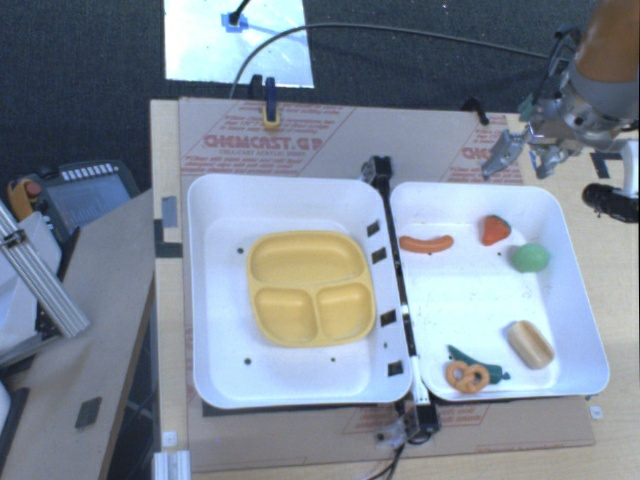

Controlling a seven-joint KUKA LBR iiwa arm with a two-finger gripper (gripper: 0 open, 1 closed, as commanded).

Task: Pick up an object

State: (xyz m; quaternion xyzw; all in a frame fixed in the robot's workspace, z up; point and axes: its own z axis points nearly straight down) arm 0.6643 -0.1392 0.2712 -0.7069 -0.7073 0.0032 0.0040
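While several small things lie in the right bin [575, 298], none is between the fingers of the gripper [520, 153], which hangs spread apart above the worktop [420, 133] just beyond the bin's far right corner. An orange sausage [426, 243] lies near the divider, a red strawberry [495, 230] and a green ball [531, 258] sit near the far wall, and a bread roll [531, 343] and a pretzel [467, 375] lie nearer the front. A yellow divided tray [305, 286] rests in the left bin [215, 298].
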